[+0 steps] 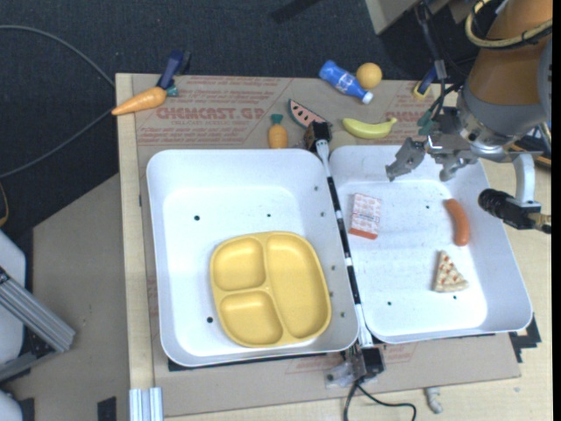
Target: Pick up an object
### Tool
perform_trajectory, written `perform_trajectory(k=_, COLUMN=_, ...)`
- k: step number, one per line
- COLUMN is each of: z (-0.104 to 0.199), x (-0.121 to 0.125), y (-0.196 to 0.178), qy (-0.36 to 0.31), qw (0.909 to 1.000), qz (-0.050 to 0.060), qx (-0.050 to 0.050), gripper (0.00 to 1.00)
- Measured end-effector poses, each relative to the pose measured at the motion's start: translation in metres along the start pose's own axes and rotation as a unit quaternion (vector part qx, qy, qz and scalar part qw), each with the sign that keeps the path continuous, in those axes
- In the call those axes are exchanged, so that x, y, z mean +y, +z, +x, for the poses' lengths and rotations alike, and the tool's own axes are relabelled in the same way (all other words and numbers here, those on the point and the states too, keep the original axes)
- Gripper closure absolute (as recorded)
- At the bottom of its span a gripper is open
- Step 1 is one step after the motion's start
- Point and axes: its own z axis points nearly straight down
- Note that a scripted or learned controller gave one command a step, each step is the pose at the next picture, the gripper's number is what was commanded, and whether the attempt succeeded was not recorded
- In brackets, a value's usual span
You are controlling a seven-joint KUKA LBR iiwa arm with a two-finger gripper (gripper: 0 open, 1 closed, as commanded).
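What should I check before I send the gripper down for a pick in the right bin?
1. Targets in the right bin: hot dog, pizza slice and wrapped snack packet all lie there. Ok.
2. Spacing between them: each lies apart from the others. Ok.
3. Gripper position: over the bin's far edge, not above any item. Not ok.
4. Gripper load: nothing seen between its fingers. Ok.
5. Hot dog clearance: lies close to the right wall. Cannot tell if there is room.
6. Yellow divided plate: in the left bin, out of the way. Ok.

One fixed camera looks down, slanted, probably mid-range, over both bins (166, 235).
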Motion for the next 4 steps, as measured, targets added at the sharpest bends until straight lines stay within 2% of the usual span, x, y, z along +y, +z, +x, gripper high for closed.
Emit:
perform_trajectory(k=1, z=-0.056, x=-0.006, y=0.040, qy=0.001, qw=1.0000, qz=0.001, qx=0.000, gripper=0.00)
perform_trajectory(k=2, z=-0.123, x=0.010, y=0.035, qy=0.000, qw=1.0000, qz=-0.002, qx=-0.002, gripper=0.00)
perform_trajectory(k=3, z=-0.124, x=0.017, y=0.120, qy=0.000, qw=1.0000, qz=0.000, qx=0.000, gripper=0.00)
perform_trajectory(k=4, z=-0.123, x=0.006, y=0.151, qy=-0.002, qw=1.0000, qz=-0.001, qx=0.005, gripper=0.00)
